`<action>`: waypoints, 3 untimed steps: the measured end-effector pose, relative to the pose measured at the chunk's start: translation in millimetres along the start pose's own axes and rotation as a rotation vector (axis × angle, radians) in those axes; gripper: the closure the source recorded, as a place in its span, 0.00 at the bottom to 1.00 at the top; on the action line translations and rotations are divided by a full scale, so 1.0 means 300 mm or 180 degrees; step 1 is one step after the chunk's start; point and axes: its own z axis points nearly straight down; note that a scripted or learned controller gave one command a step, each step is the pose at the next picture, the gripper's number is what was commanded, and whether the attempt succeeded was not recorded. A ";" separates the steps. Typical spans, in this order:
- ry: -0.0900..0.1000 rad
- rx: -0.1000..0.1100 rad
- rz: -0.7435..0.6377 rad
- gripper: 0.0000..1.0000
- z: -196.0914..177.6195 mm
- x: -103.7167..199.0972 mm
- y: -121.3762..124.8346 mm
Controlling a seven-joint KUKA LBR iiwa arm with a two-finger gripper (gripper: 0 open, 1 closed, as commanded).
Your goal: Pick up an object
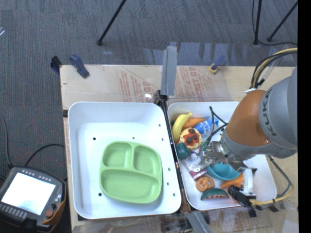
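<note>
Lying jumbled in the right shallow white bin (270,178), small plastic toy foods (190,138) sit beneath the grey arm's pincer (210,154); its grip cannot be told; reversed red lettering on the brown desk (141,84) is unreadable; green divided tray (131,172) occupies the left white bin (80,130).

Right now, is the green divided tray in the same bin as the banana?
No: the green tray lies in the left bin, while the banana sits in the right bin.
</note>
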 end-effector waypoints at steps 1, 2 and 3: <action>-0.0015 0.0044 0.0150 1.00 -0.283 -0.030 0.047; -0.0024 0.0067 0.0966 1.00 -0.064 -0.060 0.182; -0.0025 0.0045 0.1393 1.00 -0.336 0.199 0.220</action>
